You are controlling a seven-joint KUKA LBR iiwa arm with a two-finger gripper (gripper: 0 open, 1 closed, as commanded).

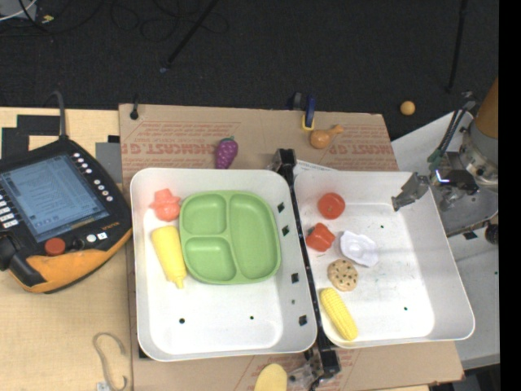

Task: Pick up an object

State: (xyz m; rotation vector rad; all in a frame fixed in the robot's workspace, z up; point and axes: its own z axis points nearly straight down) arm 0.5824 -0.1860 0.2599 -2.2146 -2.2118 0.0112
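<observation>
Gripper (409, 192) at right bin's (456, 300) far-right edge, can't tell its state, nothing held; approach step, next needs descent onto the orange tomato (330, 205) or cookie (343, 275).

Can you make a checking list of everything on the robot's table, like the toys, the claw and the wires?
Surface: two shallow white bins, left bin and right bin, on brown cardboard.
Job's things: right bin holds red round toy, orange-red pepper toy, white crumpled piece, brown cookie toy, yellow corn toy.
Clutter: left bin holds green divided plate, pink toy, yellow bottle toy; purple grape toy and orange pear toy on the cardboard.
Grippers: claw over the right bin's top right, holding nothing seen.
Cables: black wires top left.
Surroundings: control tablet at left.
</observation>
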